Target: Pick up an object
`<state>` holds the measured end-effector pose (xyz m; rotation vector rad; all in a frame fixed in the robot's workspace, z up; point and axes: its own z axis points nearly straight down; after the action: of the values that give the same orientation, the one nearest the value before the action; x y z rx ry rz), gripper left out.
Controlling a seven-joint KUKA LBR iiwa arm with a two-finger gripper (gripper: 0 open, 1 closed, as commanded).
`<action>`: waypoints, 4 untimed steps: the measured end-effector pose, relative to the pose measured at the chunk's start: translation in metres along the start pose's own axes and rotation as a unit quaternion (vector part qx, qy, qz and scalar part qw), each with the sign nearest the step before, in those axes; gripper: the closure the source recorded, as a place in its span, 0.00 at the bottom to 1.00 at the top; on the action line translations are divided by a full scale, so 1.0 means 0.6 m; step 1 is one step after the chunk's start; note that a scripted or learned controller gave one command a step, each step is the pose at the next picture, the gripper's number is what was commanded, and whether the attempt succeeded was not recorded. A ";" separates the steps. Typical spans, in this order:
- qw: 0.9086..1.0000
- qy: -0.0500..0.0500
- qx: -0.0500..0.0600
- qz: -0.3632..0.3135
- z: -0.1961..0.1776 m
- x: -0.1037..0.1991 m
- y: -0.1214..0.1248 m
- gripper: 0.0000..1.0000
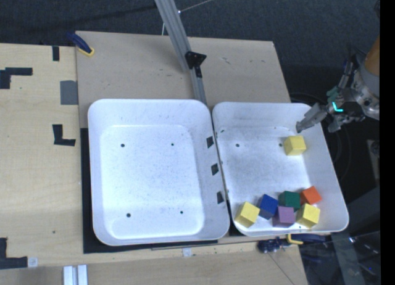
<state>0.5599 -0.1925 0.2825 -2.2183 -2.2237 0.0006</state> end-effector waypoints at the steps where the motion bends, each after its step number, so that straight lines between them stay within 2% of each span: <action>1: 1.000 0.000 0.004 0.001 0.108 0.000 0.000 0.00; 3: 1.000 0.000 0.003 0.001 0.265 -0.006 -0.021 0.00; 4: 1.000 0.000 0.001 0.000 0.244 -0.006 -0.019 1.00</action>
<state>0.5483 -0.1961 0.1362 -2.2173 -2.2228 0.0020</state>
